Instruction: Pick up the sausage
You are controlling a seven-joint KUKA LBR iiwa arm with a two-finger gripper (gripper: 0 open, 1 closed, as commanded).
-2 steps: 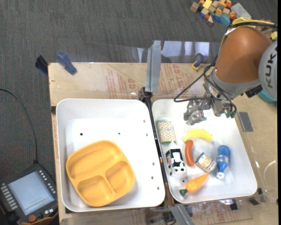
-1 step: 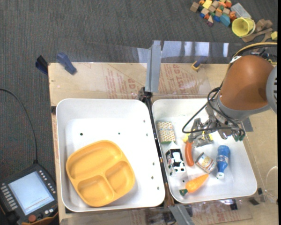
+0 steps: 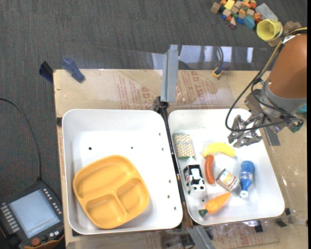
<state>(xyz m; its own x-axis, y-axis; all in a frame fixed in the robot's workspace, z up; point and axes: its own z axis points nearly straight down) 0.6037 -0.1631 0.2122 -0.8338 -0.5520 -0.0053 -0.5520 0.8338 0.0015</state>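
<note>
On the worktop (image 3: 114, 90), the left bin (image 3: 72, 123) carries a yellow divided plate (image 3: 111, 191) toward its 6 o'clock side. In the right bin (image 3: 272, 201), a patterned carton (image 3: 183, 145) and a cow-print carton (image 3: 194, 178) lie along the 9 o'clock wall. The sausage (image 3: 210, 169) lies at the bin's centre, long axis running 12 to 6, with the banana (image 3: 220, 149) touching its 12 o'clock end, a small can (image 3: 227, 180) just beside it at 4 o'clock, and a carrot (image 3: 215, 204) near its 6 o'clock end. A blue bottle (image 3: 245, 177) lies further toward 3 o'clock. The gripper (image 3: 243, 138) hovers at the bin's 2 o'clock; whether the fingers are spread or closed, I cannot tell. A good approach would likely descend mid-sausage, closing across its narrow width, clear of banana and can.
</note>
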